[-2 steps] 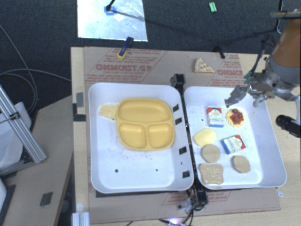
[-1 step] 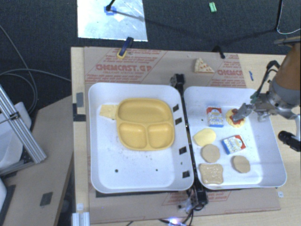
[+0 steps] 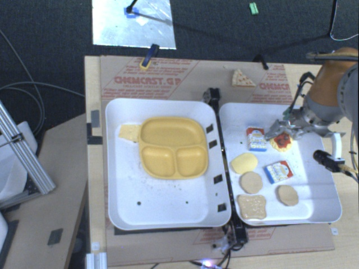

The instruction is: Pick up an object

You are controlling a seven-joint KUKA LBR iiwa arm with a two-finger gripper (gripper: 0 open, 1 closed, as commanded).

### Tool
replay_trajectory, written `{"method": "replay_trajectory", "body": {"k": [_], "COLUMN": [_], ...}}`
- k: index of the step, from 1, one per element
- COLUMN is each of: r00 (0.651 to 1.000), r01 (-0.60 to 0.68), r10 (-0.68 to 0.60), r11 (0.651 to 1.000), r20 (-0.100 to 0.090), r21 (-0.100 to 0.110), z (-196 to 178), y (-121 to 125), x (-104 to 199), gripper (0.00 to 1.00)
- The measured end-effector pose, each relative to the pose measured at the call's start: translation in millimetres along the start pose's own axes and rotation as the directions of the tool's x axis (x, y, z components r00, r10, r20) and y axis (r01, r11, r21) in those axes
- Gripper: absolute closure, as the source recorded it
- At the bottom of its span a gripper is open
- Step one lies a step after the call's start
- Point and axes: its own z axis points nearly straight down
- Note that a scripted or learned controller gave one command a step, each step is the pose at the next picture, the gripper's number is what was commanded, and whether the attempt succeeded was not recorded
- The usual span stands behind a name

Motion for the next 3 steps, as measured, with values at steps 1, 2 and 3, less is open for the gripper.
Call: {"method": "replay_trajectory", "body": {"k": [1,2,3], "r00": [1.000,1.000,1.000], "r01": [0.000,0.000,0.002], "r10": [0.000,0.000,-0.002], "r11": [1.000,1.000,1.000], "r20": [0.002,0.001,0.002], "r21": [-0.012,-0.008,-0.013], "z": [-21.0,-18.9,-30.4], "y": [3.2,2.1,3.5], "x": [-0.7,-0.5,-0.6], "gripper": [1.00,0.00,1.00]}}
